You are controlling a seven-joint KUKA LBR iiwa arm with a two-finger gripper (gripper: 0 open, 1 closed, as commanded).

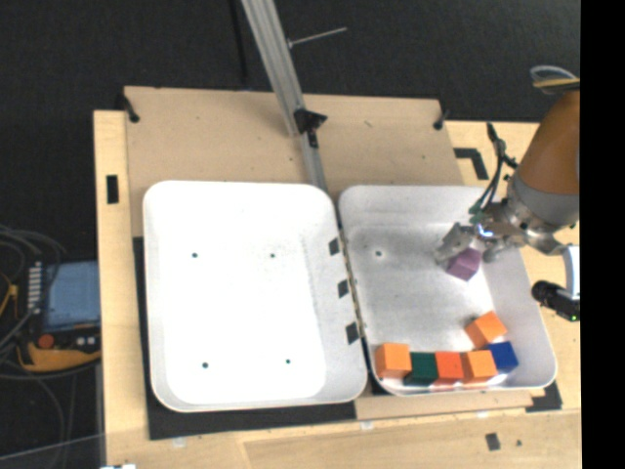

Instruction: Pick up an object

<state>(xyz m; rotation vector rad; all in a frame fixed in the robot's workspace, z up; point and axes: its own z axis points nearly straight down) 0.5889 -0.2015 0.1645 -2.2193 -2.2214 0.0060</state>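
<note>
Bench (112, 262): pale wood, mid-frame | left bin (244, 291) and right bin (410, 223) sit side by side on it, touching at centre | grey rail (278, 57) slants up from bins' junction to frame top

Blocks (449, 363) along near edge inside right bin (410, 262).

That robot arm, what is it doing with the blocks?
The robot arm is reaching in from the right over the right-hand bin. Its claw has a purple block between its fingers, above the bin floor. The other blocks sit in a row along the bin's near edge: orange ones, a green one and a blue one. The left-hand bin is beside it.
</note>
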